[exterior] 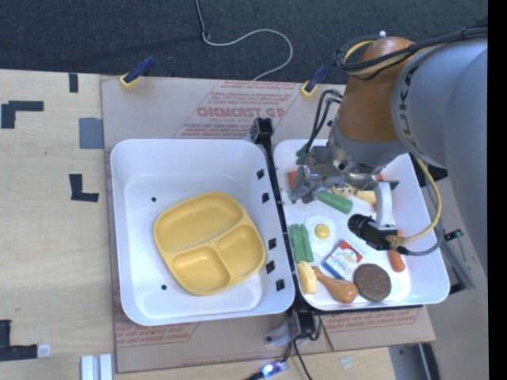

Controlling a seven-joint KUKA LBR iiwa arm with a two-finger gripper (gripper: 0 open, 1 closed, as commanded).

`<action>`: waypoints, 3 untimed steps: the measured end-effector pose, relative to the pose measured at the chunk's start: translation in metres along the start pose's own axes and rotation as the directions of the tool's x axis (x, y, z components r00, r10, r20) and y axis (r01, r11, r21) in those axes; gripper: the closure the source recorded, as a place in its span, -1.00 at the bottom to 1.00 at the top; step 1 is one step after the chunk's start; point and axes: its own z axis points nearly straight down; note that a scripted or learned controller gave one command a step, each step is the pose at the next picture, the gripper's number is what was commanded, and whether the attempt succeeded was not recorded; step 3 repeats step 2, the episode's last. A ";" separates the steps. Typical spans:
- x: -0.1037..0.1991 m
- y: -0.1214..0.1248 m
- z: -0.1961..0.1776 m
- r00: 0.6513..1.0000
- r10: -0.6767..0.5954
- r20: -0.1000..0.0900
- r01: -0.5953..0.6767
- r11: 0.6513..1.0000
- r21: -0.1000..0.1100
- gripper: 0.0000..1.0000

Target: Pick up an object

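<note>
My gripper (307,187) hangs low over the back left part of the right bin (432,287), under the orange wrist band. Its dark fingers sit just above a green piece (333,203) and an orange-red piece (293,179) near the bin's left wall. In front of them lie a fried egg (321,231), a green pod (300,242), a small blue and red carton (341,260), a brown round patty (371,282), a drumstick (336,285) and a corn cob (306,277).
The left bin (131,172) holds a yellow divided plate (209,241). A black divider strip (272,204) runs between the bins. A black cable and connector (372,232) hang from the arm over the right bin's middle. A red piece (397,261) lies near the right wall.
</note>
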 end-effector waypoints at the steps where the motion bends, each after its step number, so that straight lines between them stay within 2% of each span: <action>1: 0.001 -0.002 -0.004 1.000 0.000 -0.001 0.000 1.000 -0.002 1.00; 3: 0.000 0.002 -0.011 1.000 0.000 -0.001 0.000 1.000 -0.003 1.00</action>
